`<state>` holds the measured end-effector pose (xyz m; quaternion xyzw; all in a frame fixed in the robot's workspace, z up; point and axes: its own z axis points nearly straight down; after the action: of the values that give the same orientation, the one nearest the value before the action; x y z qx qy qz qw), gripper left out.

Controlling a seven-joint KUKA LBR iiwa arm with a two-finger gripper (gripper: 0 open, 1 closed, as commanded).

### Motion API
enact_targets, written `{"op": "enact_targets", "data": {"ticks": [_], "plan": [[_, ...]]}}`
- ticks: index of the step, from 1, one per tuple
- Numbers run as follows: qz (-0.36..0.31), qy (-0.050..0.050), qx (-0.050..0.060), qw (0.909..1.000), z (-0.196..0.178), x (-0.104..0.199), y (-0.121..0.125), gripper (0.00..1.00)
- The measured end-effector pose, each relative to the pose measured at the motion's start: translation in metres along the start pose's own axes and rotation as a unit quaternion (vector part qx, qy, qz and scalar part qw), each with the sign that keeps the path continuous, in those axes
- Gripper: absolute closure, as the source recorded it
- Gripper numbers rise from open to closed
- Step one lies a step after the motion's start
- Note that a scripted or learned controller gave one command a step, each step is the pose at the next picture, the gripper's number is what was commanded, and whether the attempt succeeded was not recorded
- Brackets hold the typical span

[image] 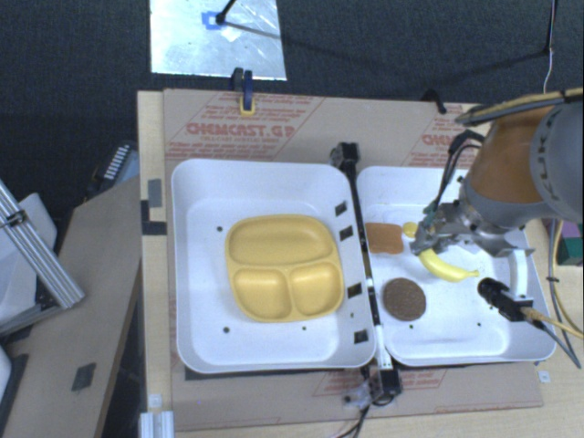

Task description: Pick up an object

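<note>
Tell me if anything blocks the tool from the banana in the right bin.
Nothing visible does. The tool sits right at the banana, at its upper left end. The brown patty and tan slice lie apart, off to the side.
</note>
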<state>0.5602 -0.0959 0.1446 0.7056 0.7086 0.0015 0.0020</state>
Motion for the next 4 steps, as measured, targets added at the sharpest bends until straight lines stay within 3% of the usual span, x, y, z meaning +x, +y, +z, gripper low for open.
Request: {"op": "enact_targets", "data": {"ticks": [2,4], "plan": [[0.000,0.000,-0.001,1.0000,-0.091,0.001,0.006,1.00],[-0.004,0.001,0.002,1.0000,-0.093,0.108,0.006,1.00]]}}
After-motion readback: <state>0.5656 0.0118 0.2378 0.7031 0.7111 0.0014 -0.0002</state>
